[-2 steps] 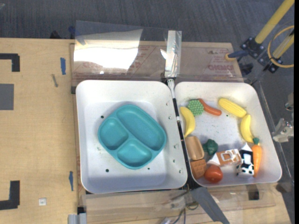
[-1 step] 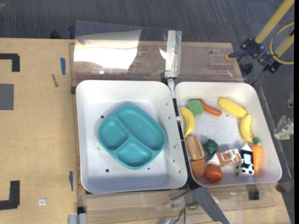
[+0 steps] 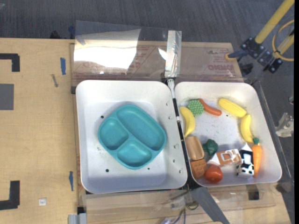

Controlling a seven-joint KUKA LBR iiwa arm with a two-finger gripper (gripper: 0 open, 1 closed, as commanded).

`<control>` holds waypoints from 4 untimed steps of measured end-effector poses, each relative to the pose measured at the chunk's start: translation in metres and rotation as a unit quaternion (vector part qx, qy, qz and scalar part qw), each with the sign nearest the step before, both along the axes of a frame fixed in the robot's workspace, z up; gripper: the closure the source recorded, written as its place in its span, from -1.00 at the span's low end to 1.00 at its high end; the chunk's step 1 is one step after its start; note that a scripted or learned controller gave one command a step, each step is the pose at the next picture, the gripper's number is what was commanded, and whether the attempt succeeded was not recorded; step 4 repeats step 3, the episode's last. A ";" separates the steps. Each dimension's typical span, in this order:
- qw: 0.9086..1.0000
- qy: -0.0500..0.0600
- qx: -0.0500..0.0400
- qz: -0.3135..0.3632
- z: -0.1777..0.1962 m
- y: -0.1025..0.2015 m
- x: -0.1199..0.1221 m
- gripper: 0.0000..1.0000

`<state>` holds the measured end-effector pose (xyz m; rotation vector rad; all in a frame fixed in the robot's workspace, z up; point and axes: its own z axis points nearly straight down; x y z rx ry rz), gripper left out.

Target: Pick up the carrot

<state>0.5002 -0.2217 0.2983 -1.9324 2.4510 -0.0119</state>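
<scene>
- Orange plastic toy carrot with green top (image 3: 257,159): one; in the right-hand shallow white bin (image 3: 268,120), upright along that bin's right wall, near its lower corner.
- Black-and-white blocky toy (image 3: 246,165): one; touching the carrot on the side away from that wall.
- Gripper: open or closed cannot be told.
- Advice: descend over the carrot's mid-body, closing across its width, clear of the wall.
- Yellow toy bananas (image 3: 188,120): two in that bin.
- Red toy tomato (image 3: 213,174): one.
</scene>
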 end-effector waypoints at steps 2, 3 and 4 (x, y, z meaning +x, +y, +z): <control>0.939 0.009 -0.004 0.343 -0.014 0.003 0.032 1.00; 0.963 0.007 -0.004 0.269 -0.027 0.040 0.069 1.00; 0.963 0.007 -0.004 0.269 -0.027 0.040 0.069 1.00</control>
